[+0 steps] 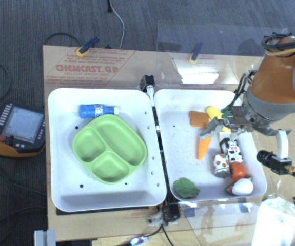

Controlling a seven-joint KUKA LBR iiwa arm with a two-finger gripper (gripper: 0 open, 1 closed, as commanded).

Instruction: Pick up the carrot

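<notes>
Nearest us, at the bottom edge, a grey metal piece point(43, 236) sticks up just below the bench's front left corner. Far left, off the bench, a teach pendant point(16, 129) with a grey screen lies on the dark carpet among black cables.

On the cardboard-covered bench point(91, 68), the left bin point(55, 152) holds a blue bottle point(98, 110) lying on its side near the back wall. Just in front of the bottle sits a green divided plate point(110, 147) with three compartments, turned at a slant. A black strip point(157, 132) runs between the two bins.

In the right bin point(178, 137), a green leafy toy point(187, 187) lies in the front left corner. Further back we see a flat orange piece point(198, 118), and beside it a yellow object point(214, 110), partly under the gripper. The carrot point(203, 146) lies on the bin floor near the middle, tip pointing toward the front, well apart from the leafy toy.

The gripper point(220, 128) hangs just above and to the right of the carrot's thick end. We cannot tell whether it is open or closed, and the carrot is not in its grasp. To the right, a white cup with red spots point(220, 163), a red-orange object point(237, 169) and a white egg point(242, 187) crowd the front right corner. The arm point(273, 81) with its orange band rises at the right.
</notes>
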